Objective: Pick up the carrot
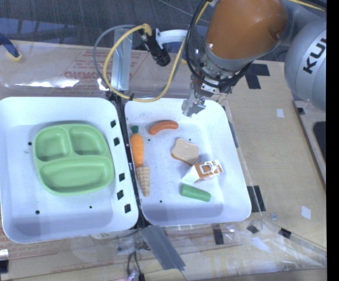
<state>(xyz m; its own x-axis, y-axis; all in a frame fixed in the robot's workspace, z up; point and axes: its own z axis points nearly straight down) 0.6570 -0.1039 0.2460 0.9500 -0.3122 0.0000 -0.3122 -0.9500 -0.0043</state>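
Here carrot point(137, 149) lies lengthwise, green top toward far rim; tool point(194, 106) state unclear.

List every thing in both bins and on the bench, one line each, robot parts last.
Left bin: one, white, left half of the bench.
Right bin: one, white, beside the left bin.
Divided plate: one, green, three compartments, in the left bin.
Carrot: one, orange with green top, along the right bin's left wall.
Ice-cream cone: one, tan, just below the carrot.
Sausage: one, orange-red, right bin, upper middle.
Bread slice: one, brown, right bin centre.
Carton: one, white and orange, right of centre.
Green piece: one, lower right bin.
Arm: one, grey and orange, from the right.
Pincer: one, over the right bin's upper edge.
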